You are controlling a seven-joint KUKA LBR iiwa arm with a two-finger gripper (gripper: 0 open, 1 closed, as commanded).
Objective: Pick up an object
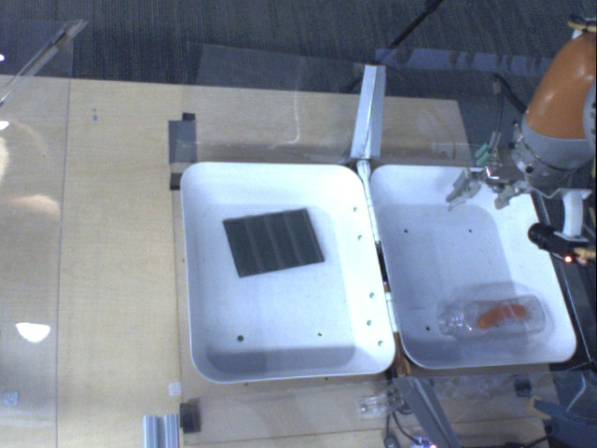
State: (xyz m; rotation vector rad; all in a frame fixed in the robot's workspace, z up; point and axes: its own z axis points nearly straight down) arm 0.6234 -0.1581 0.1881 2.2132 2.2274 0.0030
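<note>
Clear plastic bottle point(492, 315) with an orange patch inside or on it lies on its side near the front of the right bin point(420, 250), its cap end pointing toward the divider; it is the likelier pick. By its look it is light, thin-walled and slick, so it would probably roll or dent under a hard squeeze; a grasp across the round body at mid-length, jaws square to its long axis, seems safest. It sits close to the bin's front wall and right rim, leaving little room on those sides, while the floor behind it is open for a descent from above. The gripper point(482, 185) hangs over the back of the same bin, well apart from the bottle, its thin fingers spread and holding nothing. In the left bin point(201, 250) a dark ribbed flat pad point(273, 242) lies flat, well clear of every wall; it offers no raised edge to pinch.
</note>
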